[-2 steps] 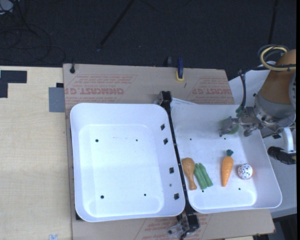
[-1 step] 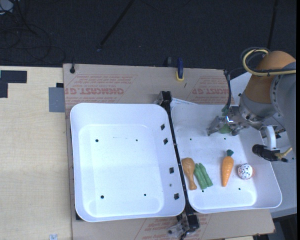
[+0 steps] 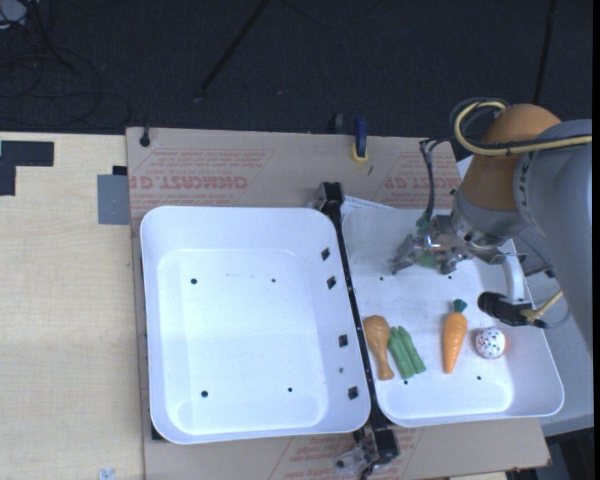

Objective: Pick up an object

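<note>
Two bins (image 3: 240,230), four toys (image 3: 454,339)

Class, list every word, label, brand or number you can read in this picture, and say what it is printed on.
Red lettering on the cardboard sheet under the bins, along its far edge: printed upside down and blurred, not reliably readable.
More red lettering on the same sheet at the near edge: too small to read.
No readable text on the toys or the bins.

The setting is a robotics laboratory test cell. Two shallow white bins (image 3: 242,318) sit clamped on a cardboard sheet (image 3: 240,168) over a pale wooden surface (image 3: 50,308). Loose cables (image 3: 40,8) lie on dark carpet (image 3: 280,48) behind. A grey industrial arm (image 3: 550,198) reaches in.
</note>
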Available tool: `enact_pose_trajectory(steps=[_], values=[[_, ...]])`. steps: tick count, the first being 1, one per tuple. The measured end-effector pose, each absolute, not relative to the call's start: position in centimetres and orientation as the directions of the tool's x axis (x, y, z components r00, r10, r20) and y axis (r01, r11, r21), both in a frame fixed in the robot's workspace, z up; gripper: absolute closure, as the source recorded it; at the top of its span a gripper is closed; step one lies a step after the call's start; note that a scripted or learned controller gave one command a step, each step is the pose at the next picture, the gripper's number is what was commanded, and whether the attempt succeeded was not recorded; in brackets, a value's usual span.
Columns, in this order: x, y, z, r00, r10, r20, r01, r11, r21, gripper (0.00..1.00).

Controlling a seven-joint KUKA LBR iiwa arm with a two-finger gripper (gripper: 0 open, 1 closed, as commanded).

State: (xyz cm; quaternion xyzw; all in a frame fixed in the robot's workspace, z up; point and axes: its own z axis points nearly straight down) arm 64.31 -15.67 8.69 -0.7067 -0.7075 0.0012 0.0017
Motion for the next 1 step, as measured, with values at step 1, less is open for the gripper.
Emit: enact_pose_trajectory(steps=[1], values=[[49.12, -18.87, 10.0, 0.009, 1.0, 0.003, 1.0, -0.009, -0.013, 0.0]])
